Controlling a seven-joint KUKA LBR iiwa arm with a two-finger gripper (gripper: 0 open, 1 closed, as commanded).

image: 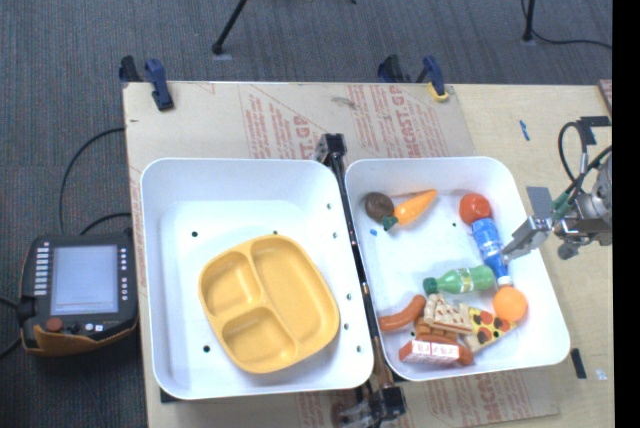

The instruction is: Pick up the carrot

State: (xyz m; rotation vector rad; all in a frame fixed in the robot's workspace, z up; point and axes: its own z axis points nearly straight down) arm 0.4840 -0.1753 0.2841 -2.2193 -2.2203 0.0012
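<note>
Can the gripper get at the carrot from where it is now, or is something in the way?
Probably yes. The carrot lies uncovered near the far side of the right bin, only a brown toy touching its leafy end. The gripper is at the bin's right edge.

Orange carrot (415, 206) with green tip; yellow tray (268, 303) in white bin (160, 216); green bottle (460, 280); blue bottle (487, 242).

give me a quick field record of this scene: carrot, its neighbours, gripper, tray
carrot: carrot lying in the right bin, upper left part, green end toward the brown item
neighbour: brown round item touching its green end
other items: blue bottle, green bottle, sausage
gripper: gripper at the right bin's right rim, away from the carrot
tray: yellow tray in the left bin
</note>
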